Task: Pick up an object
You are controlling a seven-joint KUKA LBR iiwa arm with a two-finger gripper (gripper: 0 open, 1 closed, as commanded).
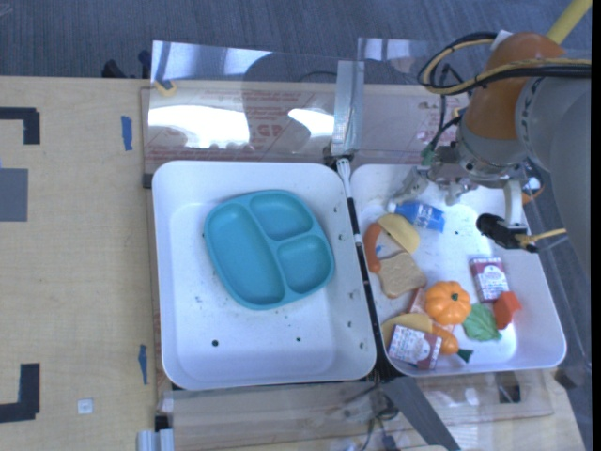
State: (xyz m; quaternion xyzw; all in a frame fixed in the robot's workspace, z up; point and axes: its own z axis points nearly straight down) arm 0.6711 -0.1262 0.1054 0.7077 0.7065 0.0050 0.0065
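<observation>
Over the far end of the right bin (549, 341), the gripper (441, 184) hangs low at the wrist of the grey arm (554, 111), with its orange band just above. Its tips are too small and too mixed with the clutter beneath to read, so I cannot tell how it is set, and nothing can be seen held in it. My judgement is that this is the reach stage: the pick is not yet made.

Closest to the gripper lies a small blue and white packet (424, 216), just on its near side, and that looks the likeliest target. The next move, as I judge it, calls for a short descent centred on that packet, then a close and a straight lift, keeping clear of the bin's far wall.

Counting the right bin's contents: one blue and white packet, one yellow wedge (402, 233) with an orange curved piece (373, 242) beside it, one slice of toast (402, 274), one orange pumpkin (447, 303), one dark red packet (489, 278), one green leaf (482, 323), one red piece (508, 308), one white and red packet (410, 346) near the front. They crowd together, several touching.

One teal divided plate (269, 248), with three compartments, sits alone in the left bin (178, 346).
</observation>
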